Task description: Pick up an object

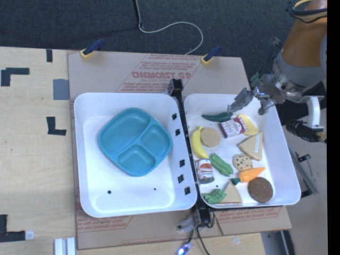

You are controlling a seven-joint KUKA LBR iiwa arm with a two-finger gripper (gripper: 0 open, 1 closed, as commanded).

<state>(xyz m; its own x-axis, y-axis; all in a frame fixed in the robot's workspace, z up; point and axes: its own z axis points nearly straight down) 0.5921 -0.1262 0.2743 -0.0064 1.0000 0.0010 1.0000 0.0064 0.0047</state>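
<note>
hand (251,102) fingers apart, holding nothing | red packet (232,127) just below-left

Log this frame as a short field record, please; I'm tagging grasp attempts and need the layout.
left bin: holds a blue divided plate
right bin: toy food, including banana, carrot, cookie, small can, green chilli
gripper: open, above the right bin's far edge, holding nothing
nearest item to gripper: red-labelled packet
bench: cardboard sheet under both bins
</note>
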